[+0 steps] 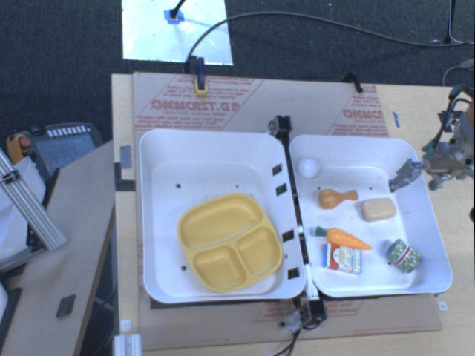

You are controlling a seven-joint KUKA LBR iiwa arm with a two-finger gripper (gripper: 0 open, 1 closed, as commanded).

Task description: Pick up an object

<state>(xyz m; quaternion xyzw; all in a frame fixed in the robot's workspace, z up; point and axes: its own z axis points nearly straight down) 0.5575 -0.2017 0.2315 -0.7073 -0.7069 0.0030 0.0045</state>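
So the gripper (413,170) is hanging over the right bin's (439,236) far right rim, nothing in it — can't tell how it's set, too small and blurry. Right bin has a white ball (308,168), a toy chicken drumstick (337,197), a tan bread-like block (378,209), a carrot (347,237), a small carton (342,259) and a green patterned can (403,255). Left bin (159,199) holds a yellow divided tray (230,241).

Robotics lab bench: 2 white bins (215,143) on Chemcast-printed cardboard sheet (245,99), dark carpet (59,43), loose black cables (319,24), teach pendant (56,147) at left, aluminium extrusion (30,206).
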